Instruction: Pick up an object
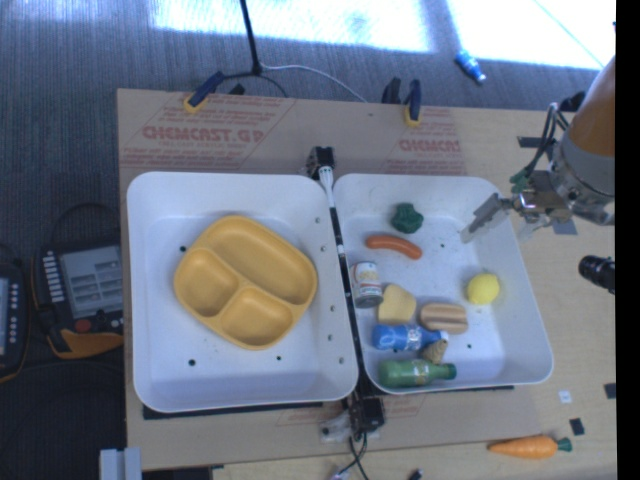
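We found the gripper (pixel 487 218) hanging over the upper right part of the right bin (pixel 520 313), its thin fingers reaching leftward from the arm (pixel 590 148) at the bench's right side. Nothing sat between those fingers; whether they were spread or closed we could not tell at this size.

Nearest to it in that bin lay the yellow lemon (pixel 483 288), below and well apart from the fingertips. To the left we saw the green broccoli piece (pixel 406 217) and just under it the orange hot dog (pixel 393 246). Lower down, a small can (pixel 366 282) stood by the bin's left wall, with a wedge of cheese (pixel 396 304) beside it and a bun sandwich (pixel 443 317) touching the wedge. Under these lay a blue bottle (pixel 399 338) and a green bottle (pixel 415 372) along the bottom wall.

The left bin (pixel 160 368) bore a yellow divided plate (pixel 245 281). Outside the bins, a toy carrot (pixel 528 447) lay on the bench (pixel 590 408) at the lower right.
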Motion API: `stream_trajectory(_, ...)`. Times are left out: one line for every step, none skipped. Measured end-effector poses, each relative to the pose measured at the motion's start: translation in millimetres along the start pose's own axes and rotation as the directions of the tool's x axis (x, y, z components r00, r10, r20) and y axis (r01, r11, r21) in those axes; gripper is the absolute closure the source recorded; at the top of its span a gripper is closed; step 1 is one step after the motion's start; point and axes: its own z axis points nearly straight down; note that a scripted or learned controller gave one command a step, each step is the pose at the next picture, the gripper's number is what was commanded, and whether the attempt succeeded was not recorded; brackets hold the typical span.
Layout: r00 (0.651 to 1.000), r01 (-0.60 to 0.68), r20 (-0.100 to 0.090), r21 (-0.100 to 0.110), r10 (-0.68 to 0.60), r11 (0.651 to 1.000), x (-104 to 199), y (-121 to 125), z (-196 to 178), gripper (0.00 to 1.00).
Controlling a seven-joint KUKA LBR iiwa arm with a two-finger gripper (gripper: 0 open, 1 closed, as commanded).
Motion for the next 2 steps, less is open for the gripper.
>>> stream_trajectory(1.000, 0.000, -0.001, 0.003, 0.000, 1.000, 29.6, 43.3, 132.0, 0.00)
stream_trajectory(1.000, -0.001, 0.003, -0.003, 0.001, 1.000, 63.0, 79.6, 166.0, 0.00)
